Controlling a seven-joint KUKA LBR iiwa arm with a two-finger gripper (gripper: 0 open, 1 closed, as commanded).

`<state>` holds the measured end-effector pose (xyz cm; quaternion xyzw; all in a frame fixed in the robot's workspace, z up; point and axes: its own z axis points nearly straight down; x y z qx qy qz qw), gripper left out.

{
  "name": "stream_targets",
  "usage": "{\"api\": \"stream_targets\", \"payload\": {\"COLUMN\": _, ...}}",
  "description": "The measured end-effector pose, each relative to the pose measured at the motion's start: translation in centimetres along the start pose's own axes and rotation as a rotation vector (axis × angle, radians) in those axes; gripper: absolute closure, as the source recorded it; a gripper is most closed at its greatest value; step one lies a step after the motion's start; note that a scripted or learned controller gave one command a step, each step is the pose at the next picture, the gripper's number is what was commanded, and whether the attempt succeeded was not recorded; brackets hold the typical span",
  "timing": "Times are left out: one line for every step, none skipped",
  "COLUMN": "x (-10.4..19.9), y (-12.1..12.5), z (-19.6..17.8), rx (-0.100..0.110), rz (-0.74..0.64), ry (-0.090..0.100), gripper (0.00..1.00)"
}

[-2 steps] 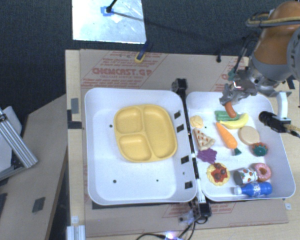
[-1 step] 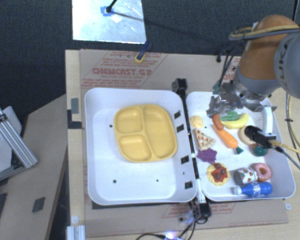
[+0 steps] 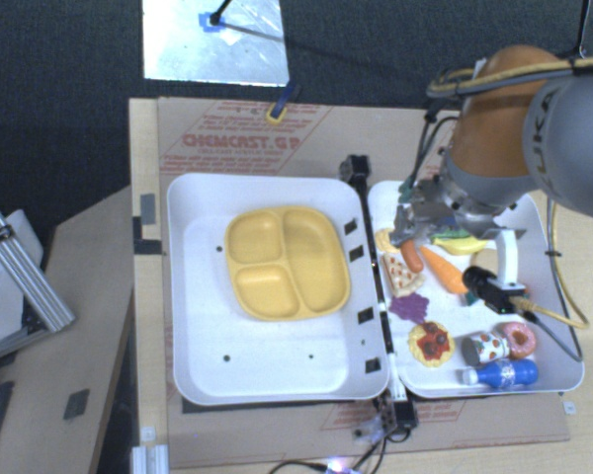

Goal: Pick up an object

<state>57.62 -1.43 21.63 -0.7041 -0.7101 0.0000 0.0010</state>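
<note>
The gripper [image 3: 407,227], its grip state impossible to tell, is seen just above the hot dog [image 3: 411,256], beside the carrot [image 3: 443,269]

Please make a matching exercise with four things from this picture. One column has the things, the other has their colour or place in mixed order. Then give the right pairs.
Things:
1. divided plate
2. carrot
3. bottle
4. doughnut

Descriptions:
A. blue, lying at the near edge of the right bin
B. yellow, alone in the left bin
C. pink, just above the bottle
D. orange, lying below the gripper

Pairs: 1-B, 2-D, 3-A, 4-C
</note>
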Motion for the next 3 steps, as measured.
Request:
{"api": "stream_targets", "payload": {"x": 4.8, "y": -2.8, "z": 0.7, "rx": 0.001, "rz": -0.001, "ry": 0.001, "gripper": 1.00}}
{"api": "stream_targets", "payload": {"x": 9.6, "y": -5.7, "z": -1.2, "rx": -0.001, "rz": -0.001, "ry": 0.001, "gripper": 1.00}}
{"api": "stream_targets", "payload": {"x": 11.0, "y": -7.8, "z": -0.1, "rx": 0.001, "rz": 0.003, "ry": -0.001, "gripper": 1.00}}
